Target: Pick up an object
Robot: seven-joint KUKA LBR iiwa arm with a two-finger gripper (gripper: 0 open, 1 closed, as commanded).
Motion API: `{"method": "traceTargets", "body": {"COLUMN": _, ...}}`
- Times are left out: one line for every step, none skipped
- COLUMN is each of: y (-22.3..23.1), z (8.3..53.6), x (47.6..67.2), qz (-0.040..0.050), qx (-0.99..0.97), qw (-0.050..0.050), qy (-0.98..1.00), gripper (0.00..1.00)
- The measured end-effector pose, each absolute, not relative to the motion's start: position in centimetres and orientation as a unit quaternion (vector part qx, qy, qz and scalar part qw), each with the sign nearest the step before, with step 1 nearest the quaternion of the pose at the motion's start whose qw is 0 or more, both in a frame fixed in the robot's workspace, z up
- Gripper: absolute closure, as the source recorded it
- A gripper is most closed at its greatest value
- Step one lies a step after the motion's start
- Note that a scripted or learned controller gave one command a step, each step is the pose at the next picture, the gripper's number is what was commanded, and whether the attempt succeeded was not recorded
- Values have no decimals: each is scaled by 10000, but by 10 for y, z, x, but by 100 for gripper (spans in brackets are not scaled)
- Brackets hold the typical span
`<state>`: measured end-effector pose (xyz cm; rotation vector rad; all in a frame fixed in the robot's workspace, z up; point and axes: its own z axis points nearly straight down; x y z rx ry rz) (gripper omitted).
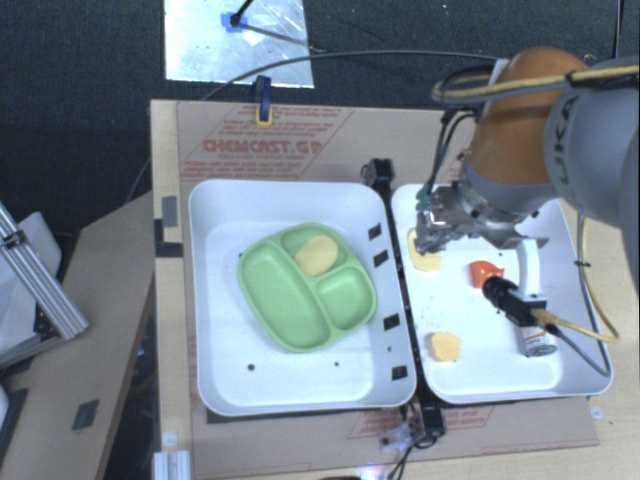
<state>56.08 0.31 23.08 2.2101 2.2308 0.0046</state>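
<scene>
My gripper [430, 232] hangs low over the left side of the right bin [570, 363]. It sits right above a pale yellow piece [426, 259] that lies against the bin's left wall, and part of that piece is hidden beneath it. A small red-orange object [484, 270] lies just to the right of the gripper. Another yellow chunk [445, 346] rests nearer the front of the same bin. At the bin's front right stands a small silver cylinder [538, 343].
The left bin [225, 368] bears a green divided plate [290, 313], and a yellow lump [318, 255] sits in its upper compartment. A black clip-lined divider [392, 268] separates the bins. The arm's orange band [520, 118] looms over the right bin's back.
</scene>
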Motion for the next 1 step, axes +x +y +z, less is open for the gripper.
{"method": "traceTargets", "body": {"y": 66, "z": 231, "x": 568, "qz": 14, "qx": 7032, "qw": -1, "qy": 7110, "gripper": 100}}
